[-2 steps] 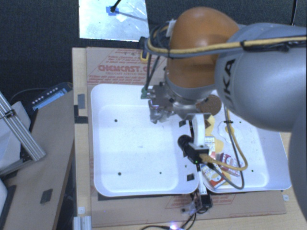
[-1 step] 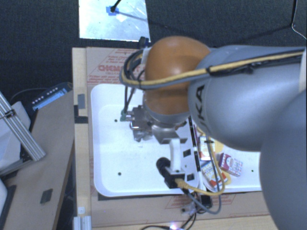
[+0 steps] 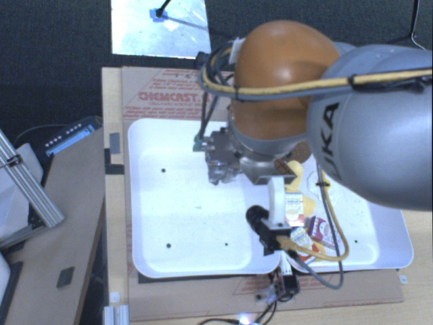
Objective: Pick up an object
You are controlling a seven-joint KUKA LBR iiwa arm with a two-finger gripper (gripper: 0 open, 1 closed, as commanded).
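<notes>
The big grey and orange arm reaches in from the right and covers most of the right bin [image 3: 389, 249]. Its metal gripper [image 3: 218, 162] hangs over the far right part of the left bin [image 3: 155, 181], near the divide between the two bins. Nothing shows below or beside it. In the right bin, partly under the arm, lie a brown and yellow item [image 3: 296, 171], a yellow packet [image 3: 298, 207] and a red and white packet [image 3: 323, 233]. These sit right of and nearer than the gripper, apart from it.
The bins rest on a cardboard sheet [image 3: 162, 93] with red print. A wooden bench edge [image 3: 67, 202] and a metal rail [image 3: 30, 188] lie to the left. A yellow cable [image 3: 331, 249] loops over the right bin's front.
</notes>
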